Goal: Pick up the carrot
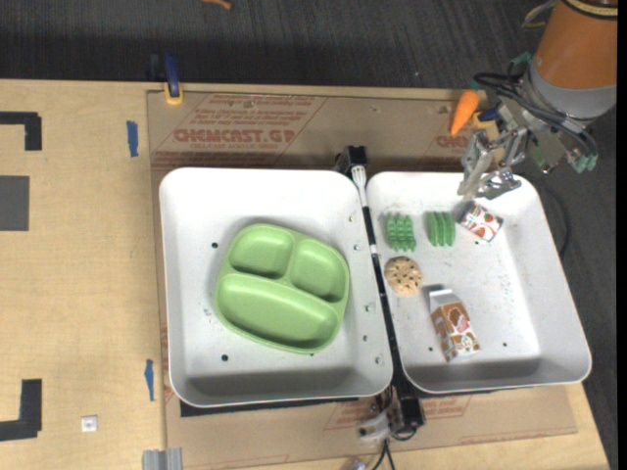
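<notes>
Two bins (196, 360): smooth white plastic, slight sheen. Divided plate (282, 287): glossy green plastic. Bench (78, 292): matt brown cardboard-like sheet. Floor (294, 18): dark, ribbed, matt. Gripper (487, 186): bare shiny metal. Carrot (463, 112): smooth orange, plastic-looking.

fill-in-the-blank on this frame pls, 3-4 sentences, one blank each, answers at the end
1. The green divided plate lies in the ____ bin.
2. The carrot lies on the cardboard, ____ both bins.
3. The cookie sits in the right bin, just below the two ____ ridged pieces.
4. The gripper hangs over the right bin's ____ edge.

Missing words: left; outside; green; far (top)
</notes>
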You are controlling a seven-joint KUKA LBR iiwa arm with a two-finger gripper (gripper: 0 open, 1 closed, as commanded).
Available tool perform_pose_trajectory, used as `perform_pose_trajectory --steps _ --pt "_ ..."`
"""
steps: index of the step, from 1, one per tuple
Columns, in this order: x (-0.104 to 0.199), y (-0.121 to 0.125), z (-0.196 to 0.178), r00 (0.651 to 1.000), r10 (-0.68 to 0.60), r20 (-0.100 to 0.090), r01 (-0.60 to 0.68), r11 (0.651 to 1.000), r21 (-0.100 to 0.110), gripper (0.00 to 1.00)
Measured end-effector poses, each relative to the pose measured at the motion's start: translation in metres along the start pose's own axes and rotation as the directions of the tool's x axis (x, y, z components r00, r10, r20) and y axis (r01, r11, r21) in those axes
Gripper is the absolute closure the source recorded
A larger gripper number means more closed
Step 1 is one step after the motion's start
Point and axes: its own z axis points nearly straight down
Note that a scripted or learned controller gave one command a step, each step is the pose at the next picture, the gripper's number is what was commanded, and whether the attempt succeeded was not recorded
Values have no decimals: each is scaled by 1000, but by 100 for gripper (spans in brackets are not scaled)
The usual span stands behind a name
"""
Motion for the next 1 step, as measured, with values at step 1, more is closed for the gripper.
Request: perform_pose_trajectory --steps 1 --pt "27 -61 -20 990 -139 0 139 990 2 100"
